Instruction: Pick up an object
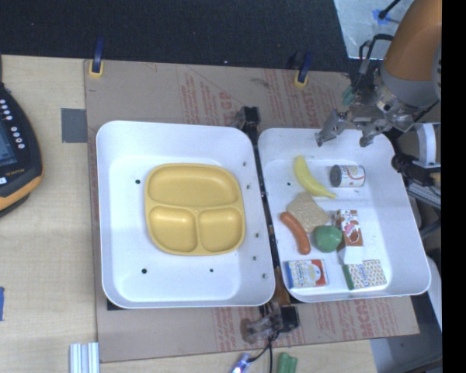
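Note:
My gripper [348,136] hangs open over the far end of the right bin [404,208], its two fingers spread wide with nothing between them. Just below it in that bin lie a yellow banana [311,177] and a small can on its side [347,176]. Further toward the front sit a slice of bread [306,210], an orange-red sausage [295,232], a green ball [327,238], a small red-and-white carton [349,228], and two flat packets [306,273] [366,274].
The left bin [124,208] holds a yellow divided plate [194,207]. A black-and-orange teach pendant [6,154] lies at the bench's left edge. Clamps [96,61] [300,68] grip the cardboard sheet's far edge.

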Action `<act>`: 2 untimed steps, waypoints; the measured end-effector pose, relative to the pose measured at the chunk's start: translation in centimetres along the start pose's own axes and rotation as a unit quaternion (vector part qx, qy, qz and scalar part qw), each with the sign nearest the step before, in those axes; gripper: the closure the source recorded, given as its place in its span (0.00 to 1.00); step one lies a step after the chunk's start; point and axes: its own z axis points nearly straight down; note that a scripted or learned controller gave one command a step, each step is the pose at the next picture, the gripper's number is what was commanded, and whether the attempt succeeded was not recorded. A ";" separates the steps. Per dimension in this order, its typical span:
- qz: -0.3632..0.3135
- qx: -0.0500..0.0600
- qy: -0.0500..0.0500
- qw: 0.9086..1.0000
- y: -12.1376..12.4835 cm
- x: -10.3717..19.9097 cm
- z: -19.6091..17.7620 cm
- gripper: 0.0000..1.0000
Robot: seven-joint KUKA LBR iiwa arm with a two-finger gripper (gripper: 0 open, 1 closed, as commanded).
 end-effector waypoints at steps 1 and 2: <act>-0.001 0.001 0.000 1.000 -0.3 3.6 12.2 0.00; 0.001 -0.001 0.000 1.000 0.4 1.3 12.1 0.00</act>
